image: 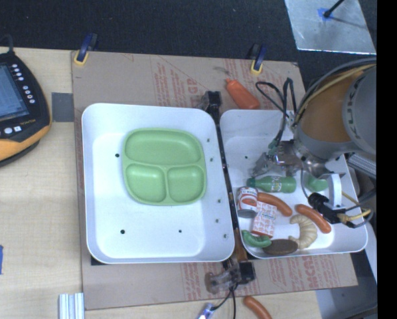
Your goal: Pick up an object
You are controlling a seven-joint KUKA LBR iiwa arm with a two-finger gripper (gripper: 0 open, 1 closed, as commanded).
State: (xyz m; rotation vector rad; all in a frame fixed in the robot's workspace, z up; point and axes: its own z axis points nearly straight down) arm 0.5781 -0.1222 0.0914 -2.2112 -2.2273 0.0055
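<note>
the gripper (pixel 273 159) hangs low in the right bin (pixel 241 130), over a green bottle (pixel 273 184); whether it grips anything, i cannot tell. nothing looks lifted yet, so the pick seems not yet done.

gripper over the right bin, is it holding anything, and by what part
Cannot be told: the gripper sits low in the right bin just above a green bottle, its grip hidden.
</note>
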